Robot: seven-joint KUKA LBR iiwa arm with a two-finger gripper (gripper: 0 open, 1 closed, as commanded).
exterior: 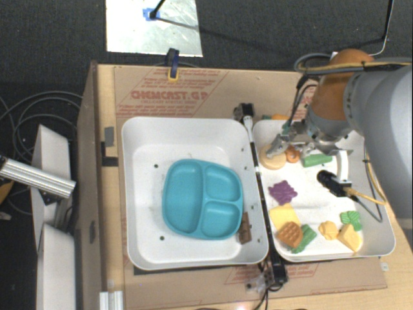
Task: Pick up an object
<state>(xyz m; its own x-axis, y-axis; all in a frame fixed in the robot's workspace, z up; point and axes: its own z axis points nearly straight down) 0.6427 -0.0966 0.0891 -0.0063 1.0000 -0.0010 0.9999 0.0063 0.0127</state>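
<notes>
Claw [288, 146] low in right bin [381, 241], grip unclear, orange toy [293, 154] just beneath.

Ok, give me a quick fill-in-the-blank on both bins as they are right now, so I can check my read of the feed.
1. The blue divided plate lies in the ____ bin of the camera view.
2. The toy grapes in the right bin are ____ in colour.
3. The gripper is down over the ____ end of the right bin, by a small orange piece.
4. The plate has ____ compartments.

Missing words: left; purple; far; three
</notes>
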